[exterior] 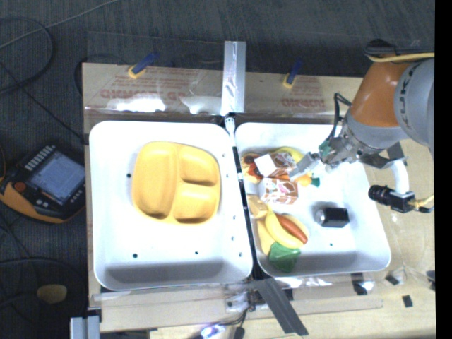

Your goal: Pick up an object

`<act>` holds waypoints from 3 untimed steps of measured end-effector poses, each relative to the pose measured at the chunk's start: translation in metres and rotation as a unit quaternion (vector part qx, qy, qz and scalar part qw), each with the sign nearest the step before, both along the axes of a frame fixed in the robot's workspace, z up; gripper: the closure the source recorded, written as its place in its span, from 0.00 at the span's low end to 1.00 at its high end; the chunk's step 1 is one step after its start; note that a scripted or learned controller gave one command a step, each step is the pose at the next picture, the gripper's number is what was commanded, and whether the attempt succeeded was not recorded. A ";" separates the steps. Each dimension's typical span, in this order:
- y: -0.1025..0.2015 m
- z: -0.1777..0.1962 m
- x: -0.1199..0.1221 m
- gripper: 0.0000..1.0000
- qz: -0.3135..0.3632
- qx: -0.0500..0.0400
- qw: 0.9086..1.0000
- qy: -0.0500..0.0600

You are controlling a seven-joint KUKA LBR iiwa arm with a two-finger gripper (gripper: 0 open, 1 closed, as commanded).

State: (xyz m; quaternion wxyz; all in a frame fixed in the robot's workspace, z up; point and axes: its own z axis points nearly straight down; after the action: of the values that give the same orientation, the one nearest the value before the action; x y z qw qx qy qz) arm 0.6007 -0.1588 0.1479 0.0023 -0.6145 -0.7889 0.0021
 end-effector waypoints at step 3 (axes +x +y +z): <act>0.055 0.044 0.048 1.00 0.077 0.000 0.997 -0.001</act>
State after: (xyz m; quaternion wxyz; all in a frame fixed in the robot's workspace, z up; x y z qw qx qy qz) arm 0.6492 -0.1034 0.1923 0.0018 -0.5517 -0.8340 0.0014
